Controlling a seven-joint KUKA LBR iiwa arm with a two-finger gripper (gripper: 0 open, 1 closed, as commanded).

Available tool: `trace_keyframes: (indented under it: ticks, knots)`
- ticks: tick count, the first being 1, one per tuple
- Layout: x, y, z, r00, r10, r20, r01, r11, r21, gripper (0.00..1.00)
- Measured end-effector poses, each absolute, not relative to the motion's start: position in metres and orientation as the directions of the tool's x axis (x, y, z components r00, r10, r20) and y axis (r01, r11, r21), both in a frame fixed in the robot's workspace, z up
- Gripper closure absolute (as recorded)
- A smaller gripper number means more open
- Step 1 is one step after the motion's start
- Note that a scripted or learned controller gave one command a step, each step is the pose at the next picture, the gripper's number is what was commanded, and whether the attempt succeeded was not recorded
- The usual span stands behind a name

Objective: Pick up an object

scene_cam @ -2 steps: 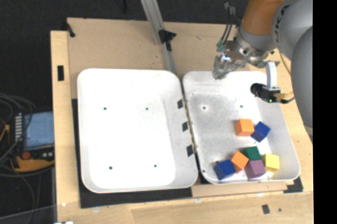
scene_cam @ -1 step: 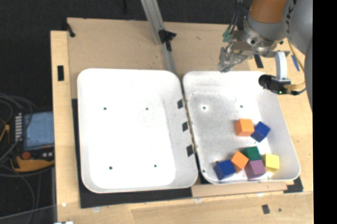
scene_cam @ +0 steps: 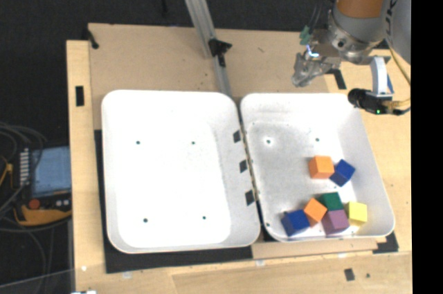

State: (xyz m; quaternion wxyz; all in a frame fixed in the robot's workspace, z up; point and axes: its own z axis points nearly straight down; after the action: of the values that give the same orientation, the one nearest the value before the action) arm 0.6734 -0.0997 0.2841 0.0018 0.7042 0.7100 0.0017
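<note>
Approach step judged in hand. Gripper seen above far rim of right bin; hand state cannot be told. Blocks clustered at near-right corner, well apart. Descent over blocks needed next.

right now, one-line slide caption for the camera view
KUKA arm's gripper hovers beyond the right bin, above seven colored cubes clustered in its near corner.

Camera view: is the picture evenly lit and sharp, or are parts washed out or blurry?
In the camera view, both white bins are bright; the left bin is almost blown out, showing few surface details. The cubes in the right bin are slightly soft but their colours read clearly. The gripper looks blurred and hard to make out. The background beyond the bench is dark.
</note>
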Motion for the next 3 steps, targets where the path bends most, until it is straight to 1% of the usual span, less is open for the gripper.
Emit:
trace_keyframes:
  ticks: [1, 2, 3]
  knots:
    - [0.653, -0.054, 0.269, -0.004, 1.000, -0.001, 1.000, 0.004, 0.000, 1.00]
    - [0.644, -0.005, 0.273, -0.007, 1.000, 0.001, 1.000, 0.007, 0.000, 1.00]
    - [0.627, 0.042, 0.275, -0.007, 1.000, 0.002, 1.000, 0.007, -0.001, 1.00]
